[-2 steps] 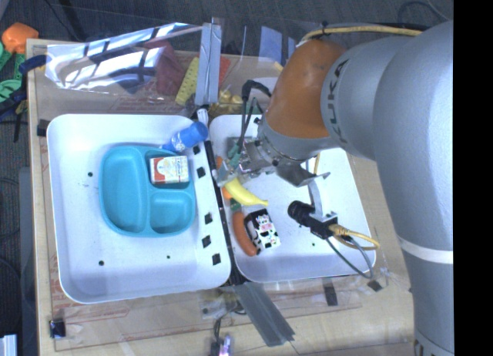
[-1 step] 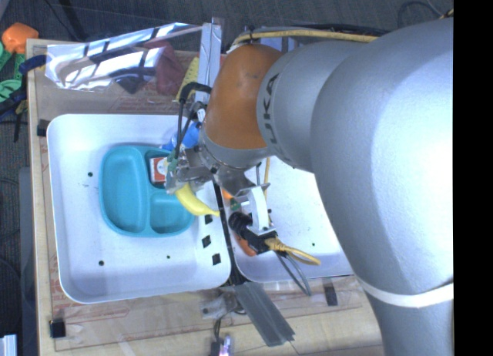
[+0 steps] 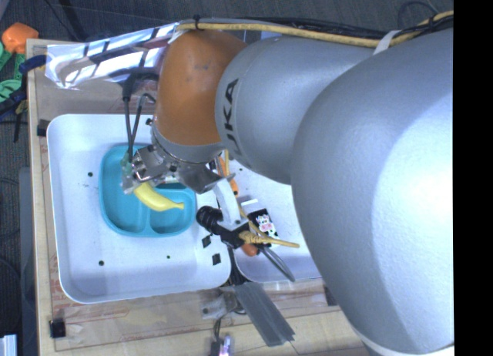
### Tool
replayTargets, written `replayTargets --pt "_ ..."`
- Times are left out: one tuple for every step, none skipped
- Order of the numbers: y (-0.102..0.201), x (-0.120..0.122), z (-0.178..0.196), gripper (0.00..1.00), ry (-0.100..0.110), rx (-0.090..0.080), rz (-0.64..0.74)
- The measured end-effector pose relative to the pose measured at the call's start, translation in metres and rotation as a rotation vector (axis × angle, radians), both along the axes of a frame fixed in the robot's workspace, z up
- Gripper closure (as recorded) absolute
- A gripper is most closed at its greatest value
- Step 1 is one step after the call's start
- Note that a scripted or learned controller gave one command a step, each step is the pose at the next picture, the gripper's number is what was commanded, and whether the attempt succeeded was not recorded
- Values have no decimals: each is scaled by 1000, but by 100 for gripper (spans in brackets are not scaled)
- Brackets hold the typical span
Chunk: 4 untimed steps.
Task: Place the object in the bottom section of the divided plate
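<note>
Gripper (image 3: 141,175) sits low over the blue divided plate (image 3: 115,212) in the left white bin (image 3: 77,270), right at the plate's upper part; whether it is clenched or released cannot be told, since the wrist and metal hardware hide it from above. Yellow banana (image 3: 159,199) lies just under and beside the gripper, tilted, one end up by the gripper, the other end pointing down-right toward the plate's rim; it looks to rest across the plate's middle, over the divider area, but which compartment it lies in cannot be told for sure. Can't tell if the banana is between anything or just lying on the plate. Above the gripper, the orange band (image 3: 192,89) of the arm, then the big grey arm body (image 3: 362,169) filling the right side and covering most of the right white bin (image 3: 266,273). Black cables run down from the top of the band to the gripper's left side. Near the seam between the bins, just right of the plate, a cluster of small items (image 3: 246,231): black pieces, something orange, a thin tan stick, a small black and white piece; too jumbled to name. Crumpled shiny foil-like sheet (image 3: 108,54) lies along the bench's far edge above the left bin. Orange and green objects (image 3: 15,46) sit off the bench at the top left corner.
</note>
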State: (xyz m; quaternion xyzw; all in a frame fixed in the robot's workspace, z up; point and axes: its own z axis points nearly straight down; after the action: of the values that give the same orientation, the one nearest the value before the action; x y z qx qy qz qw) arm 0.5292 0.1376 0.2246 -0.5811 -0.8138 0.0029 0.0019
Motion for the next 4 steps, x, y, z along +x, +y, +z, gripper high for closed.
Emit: replayTargets --pt "-51 -31 86 100 -2 1 65" --pt "15 4 41 100 1 0 132" --pt "-109 15 151 100 -2 0 -53" --pt "-29 4 70 100 2 -1 -37"
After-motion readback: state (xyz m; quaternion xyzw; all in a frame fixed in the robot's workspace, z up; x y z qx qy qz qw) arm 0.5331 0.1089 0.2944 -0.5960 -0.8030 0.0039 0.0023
